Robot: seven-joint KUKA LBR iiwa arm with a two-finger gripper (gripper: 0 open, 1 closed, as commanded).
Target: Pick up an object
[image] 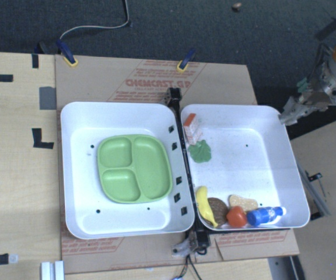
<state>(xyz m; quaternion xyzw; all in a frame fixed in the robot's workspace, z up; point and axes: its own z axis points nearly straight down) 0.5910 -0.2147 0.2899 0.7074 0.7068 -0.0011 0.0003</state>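
White bins sit side by side; the right bin (273, 156) holds the pickable clutter: banana (203, 205), tomato (236, 216) and blue bottle (265, 215) along its near wall. Off past its right rim hangs the gripper (299, 107); whether it's open or closed, I cannot tell. Nothing's been approached yet, I'd say; next it must swing over one item and descend.
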